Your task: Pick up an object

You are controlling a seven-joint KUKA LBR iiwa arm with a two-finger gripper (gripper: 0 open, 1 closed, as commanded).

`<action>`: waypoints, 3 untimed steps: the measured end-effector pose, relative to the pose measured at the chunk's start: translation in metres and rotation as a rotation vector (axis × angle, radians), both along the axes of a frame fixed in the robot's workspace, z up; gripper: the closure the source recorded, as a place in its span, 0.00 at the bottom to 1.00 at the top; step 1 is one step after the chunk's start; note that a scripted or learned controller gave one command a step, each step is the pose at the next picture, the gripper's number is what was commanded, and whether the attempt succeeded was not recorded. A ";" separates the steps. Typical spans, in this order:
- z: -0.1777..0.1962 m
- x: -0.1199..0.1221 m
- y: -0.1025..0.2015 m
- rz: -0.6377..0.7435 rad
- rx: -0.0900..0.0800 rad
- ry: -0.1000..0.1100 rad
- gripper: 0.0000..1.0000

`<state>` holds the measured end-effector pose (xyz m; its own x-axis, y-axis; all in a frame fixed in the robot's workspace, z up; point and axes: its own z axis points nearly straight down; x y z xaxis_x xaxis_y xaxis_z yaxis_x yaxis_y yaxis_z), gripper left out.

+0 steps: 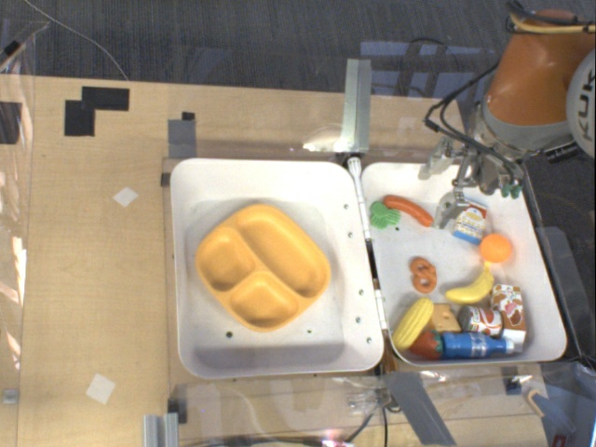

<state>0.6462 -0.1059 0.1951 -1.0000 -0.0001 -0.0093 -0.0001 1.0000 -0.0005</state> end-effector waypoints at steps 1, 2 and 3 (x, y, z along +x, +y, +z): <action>-0.049 0.000 0.023 -0.461 0.005 0.003 0.00; -0.073 -0.022 0.017 -0.885 0.007 0.002 0.00; -0.107 -0.006 0.014 -1.109 0.010 -0.001 0.00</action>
<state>0.6404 -0.0920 0.0879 -0.4458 0.8951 -0.0051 0.8951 0.4459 0.0077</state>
